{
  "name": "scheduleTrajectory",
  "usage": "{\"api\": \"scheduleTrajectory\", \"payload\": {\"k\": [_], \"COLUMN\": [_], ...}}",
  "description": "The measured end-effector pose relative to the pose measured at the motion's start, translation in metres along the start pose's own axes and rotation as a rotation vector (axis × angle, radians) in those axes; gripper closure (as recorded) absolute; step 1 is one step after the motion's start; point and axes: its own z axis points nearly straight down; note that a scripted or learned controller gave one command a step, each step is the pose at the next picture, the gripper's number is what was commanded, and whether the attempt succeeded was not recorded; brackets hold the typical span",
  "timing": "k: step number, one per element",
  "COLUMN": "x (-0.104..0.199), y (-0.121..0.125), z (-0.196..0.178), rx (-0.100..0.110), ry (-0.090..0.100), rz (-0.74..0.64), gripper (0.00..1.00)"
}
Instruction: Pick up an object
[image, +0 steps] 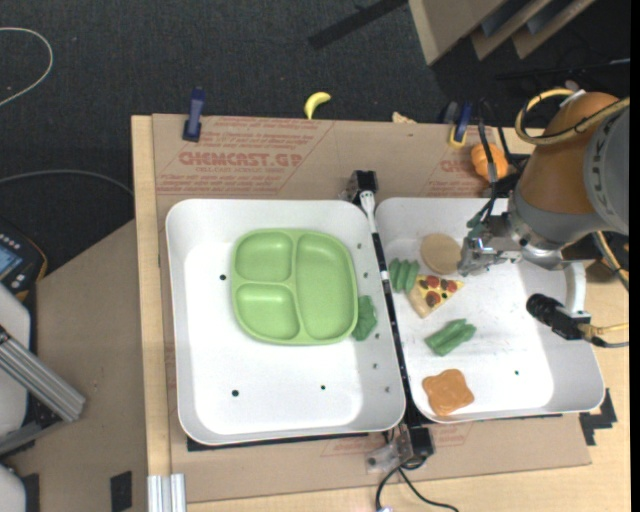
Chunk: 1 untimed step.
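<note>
Legible text: red print "CHEMCAST G.P" on the brown cardboard sheet (260, 150) under the bins, upper centre of frame; a second red print patch further right is too small to read.

Right bin (560, 385), centre-right of frame, holds the pickable items. Round tan cookie-like disc (437, 251) near the bin's upper left, just beside the gripper. Below it, touching or nearly so, a toy pizza slice (436, 293), pale crust with red and dark topping spots. Left of that, green bean-like pieces (403, 274) against the bin's left wall. Lower, a green pod-shaped piece (449, 336) lying at a slant. Lowest, an orange-brown toast-like piece (447, 391) near the bottom wall.

Gripper (472, 257) down in the upper part of the right bin, at the disc's right edge; open or closed state cannot be read from this angle. Arm enters from the right edge of frame.

Left bin (200, 400): light green divided plate (295, 286), three compartments, centred; a dark green piece (365, 318) touching its lower right edge.

Blue clamp (193, 115) on upper left of cardboard; yellow banana-shaped object (317, 102) above the top edge.
</note>
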Motion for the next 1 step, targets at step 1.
{"api": "scheduleTrajectory", "payload": {"k": [1], "x": [0.0000], "y": [0.0008], "z": [-0.0102], "rx": [-0.003], "ry": [-0.001], "rz": [0.000], "gripper": [1.00]}}
